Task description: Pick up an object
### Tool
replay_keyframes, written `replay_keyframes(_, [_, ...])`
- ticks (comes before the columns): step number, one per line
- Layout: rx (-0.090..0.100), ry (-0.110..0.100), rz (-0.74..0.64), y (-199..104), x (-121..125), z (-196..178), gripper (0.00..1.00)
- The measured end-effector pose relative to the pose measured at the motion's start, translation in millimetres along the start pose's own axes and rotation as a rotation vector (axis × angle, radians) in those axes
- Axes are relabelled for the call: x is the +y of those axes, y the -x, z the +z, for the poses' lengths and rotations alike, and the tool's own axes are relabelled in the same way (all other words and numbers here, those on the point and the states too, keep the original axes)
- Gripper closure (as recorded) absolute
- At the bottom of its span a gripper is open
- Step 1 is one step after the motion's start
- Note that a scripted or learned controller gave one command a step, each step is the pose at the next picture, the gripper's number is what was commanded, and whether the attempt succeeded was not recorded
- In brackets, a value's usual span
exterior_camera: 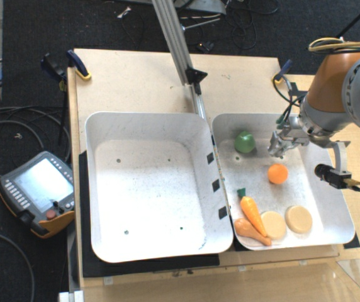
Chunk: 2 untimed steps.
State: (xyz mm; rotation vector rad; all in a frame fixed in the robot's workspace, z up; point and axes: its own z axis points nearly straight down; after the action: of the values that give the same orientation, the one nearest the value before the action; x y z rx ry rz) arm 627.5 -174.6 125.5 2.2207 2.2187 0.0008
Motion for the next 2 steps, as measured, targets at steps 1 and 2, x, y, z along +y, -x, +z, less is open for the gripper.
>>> replay_keyframes(1, [-0.001,0.005,-0.003,0,0,-64,1.0])
replay_keyframes(2, [0.0,0.005,-0.004,-7,-5,-114,1.0])
